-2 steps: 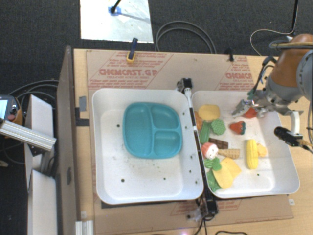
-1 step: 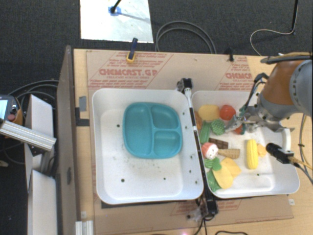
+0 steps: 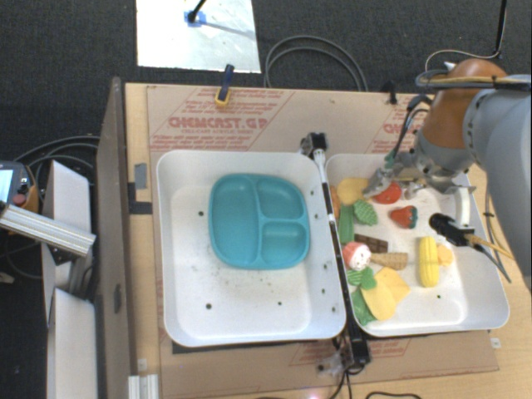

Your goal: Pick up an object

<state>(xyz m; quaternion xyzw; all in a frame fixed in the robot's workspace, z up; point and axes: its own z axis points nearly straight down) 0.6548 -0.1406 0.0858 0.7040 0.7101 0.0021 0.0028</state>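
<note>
While pincer point(image 3: 389, 181) hovers: two bins point(image 3: 183, 306), one teal tray point(image 3: 258, 221).

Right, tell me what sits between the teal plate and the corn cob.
In the camera view, between the teal plate and the corn cob come the bins' adjoining rims, then a red-and-white toy and a tan wedge.

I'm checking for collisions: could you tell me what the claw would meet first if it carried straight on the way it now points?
Probably the red toy piece in the right bin: the claw points down and left right above it. Depth is hard to judge from this slanted view.
</note>
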